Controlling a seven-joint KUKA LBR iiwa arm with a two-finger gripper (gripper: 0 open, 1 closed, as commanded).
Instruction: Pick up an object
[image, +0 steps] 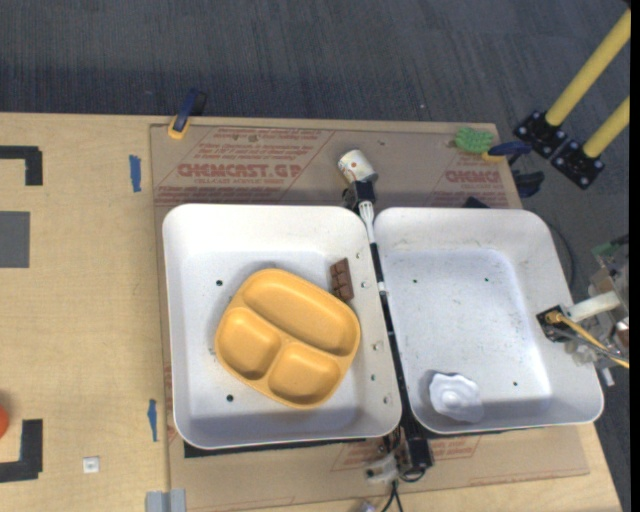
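Observation:
A yellow divided plate (288, 336) lies in the left bin (195, 250), tilted toward the front. A small brown bar (341, 279) rests beside the plate's far right corner, near the wall between the bins. A pale, crumpled white object (456, 394) sits at the front of the right bin (520, 240). My gripper (597, 322) is at the right rim of the right bin, only partly in frame and well away from all three objects. Nothing is seen held in it.
Both bins stand on a cardboard sheet (250, 165) on the wooden bench. A white-capped fixture (354, 167) stands behind the gap between the bins. Yellow poles on black clamps (570, 110) stand at the far right.

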